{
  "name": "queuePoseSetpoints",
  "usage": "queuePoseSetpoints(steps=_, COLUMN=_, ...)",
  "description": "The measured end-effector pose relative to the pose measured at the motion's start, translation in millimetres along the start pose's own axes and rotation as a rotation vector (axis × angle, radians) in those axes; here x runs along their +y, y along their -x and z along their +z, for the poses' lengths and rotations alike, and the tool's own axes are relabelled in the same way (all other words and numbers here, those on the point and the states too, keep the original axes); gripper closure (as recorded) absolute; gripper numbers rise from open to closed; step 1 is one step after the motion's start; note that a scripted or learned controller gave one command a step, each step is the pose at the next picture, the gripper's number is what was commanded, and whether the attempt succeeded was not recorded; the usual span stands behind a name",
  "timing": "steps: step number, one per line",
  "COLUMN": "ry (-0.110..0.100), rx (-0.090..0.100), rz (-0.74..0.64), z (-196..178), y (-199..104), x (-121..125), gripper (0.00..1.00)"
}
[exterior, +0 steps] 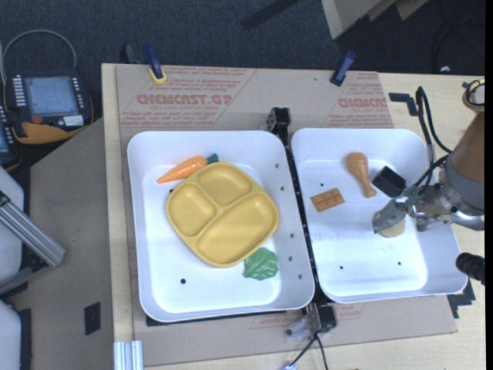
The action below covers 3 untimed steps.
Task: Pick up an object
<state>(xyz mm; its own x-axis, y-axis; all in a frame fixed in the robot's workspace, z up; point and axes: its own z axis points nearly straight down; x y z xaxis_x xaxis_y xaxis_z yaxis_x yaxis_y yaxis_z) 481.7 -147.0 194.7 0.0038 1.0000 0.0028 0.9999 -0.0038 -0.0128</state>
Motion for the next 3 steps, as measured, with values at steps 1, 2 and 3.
queuePoseSetpoints(steps=1, ry=0.012, rx=-0.003, rz=-0.004, z=-5, y=0, x=3, gripper=0.00)
queuePoseSetpoints(steps=2, ry=0.005, rx=0.000, rz=-0.005, z=55, y=-7, x=8, gripper=0.00)
queuePoseSetpoints(steps=3, ry=0.005, rx=0.000, rz=-0.003, z=108, y=-8, x=7, gripper=0.00)
